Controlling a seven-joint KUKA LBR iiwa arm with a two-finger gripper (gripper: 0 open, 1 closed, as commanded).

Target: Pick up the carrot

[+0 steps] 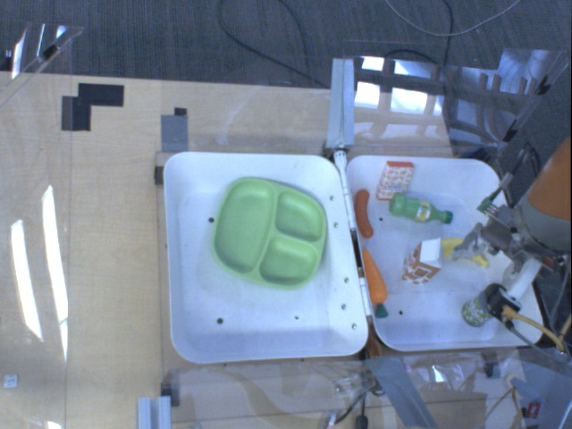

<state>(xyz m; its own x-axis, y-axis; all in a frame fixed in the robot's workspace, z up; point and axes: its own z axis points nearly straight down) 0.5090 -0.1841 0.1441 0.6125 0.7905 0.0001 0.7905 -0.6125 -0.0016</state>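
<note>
Two shallow white plastic bins sat side by side on the pale wooden bench. The left bin (192,329) held a light green moulded plastic tray (268,231) with three compartments, lying slightly turned near the bin's middle. The right bin (429,333) held the smaller things. The slim orange carrot with a dark green tip (374,281) lay against the right bin's left wall, in its nearer half, its green end pointing toward the near edge. Just beyond it along the same wall lay a reddish-orange sausage-shaped piece (362,214), close to the carrot but apart from it. A small red and white printed carton (395,180) stood near the far wall, and a green plastic bottle with a yellow cap (420,210) lay on its side just nearer than that. A brown and white crumpled packet (422,264) rested around the bin's middle. A small greenish round jar (476,311) stood near the bin's right side. The grey arm reached in from the right, and the grey two-finger gripper (474,247) hung over the right part of that bin, beside a yellow piece, well apart from the carrot; whether its jaws stood open or closed I could not tell.
</note>
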